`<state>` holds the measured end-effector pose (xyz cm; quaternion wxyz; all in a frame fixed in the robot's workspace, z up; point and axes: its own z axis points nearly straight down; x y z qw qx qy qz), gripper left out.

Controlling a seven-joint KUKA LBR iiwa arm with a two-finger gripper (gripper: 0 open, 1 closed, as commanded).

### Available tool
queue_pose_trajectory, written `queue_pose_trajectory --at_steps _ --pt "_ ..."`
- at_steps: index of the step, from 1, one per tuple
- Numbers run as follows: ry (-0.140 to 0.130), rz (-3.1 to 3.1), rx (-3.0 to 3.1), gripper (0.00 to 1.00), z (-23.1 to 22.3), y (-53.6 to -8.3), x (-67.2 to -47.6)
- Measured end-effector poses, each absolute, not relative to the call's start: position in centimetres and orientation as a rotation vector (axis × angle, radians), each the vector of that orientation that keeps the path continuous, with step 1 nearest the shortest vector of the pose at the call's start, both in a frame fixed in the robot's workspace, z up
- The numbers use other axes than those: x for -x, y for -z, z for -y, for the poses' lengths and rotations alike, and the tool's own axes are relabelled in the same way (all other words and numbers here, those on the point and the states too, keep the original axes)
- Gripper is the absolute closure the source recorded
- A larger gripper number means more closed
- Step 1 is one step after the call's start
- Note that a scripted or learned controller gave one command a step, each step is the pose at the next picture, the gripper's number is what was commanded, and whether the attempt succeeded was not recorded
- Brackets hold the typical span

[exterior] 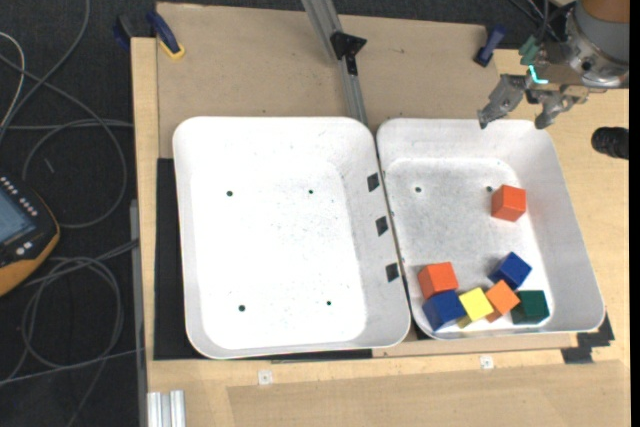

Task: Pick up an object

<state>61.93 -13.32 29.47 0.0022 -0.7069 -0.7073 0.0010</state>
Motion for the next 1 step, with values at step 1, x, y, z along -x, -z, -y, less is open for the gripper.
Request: queue_pose_trajectory --at_steps 1 --pt "0.001 2.222 2.219 0.0 13.31 -29.68 -61.98"
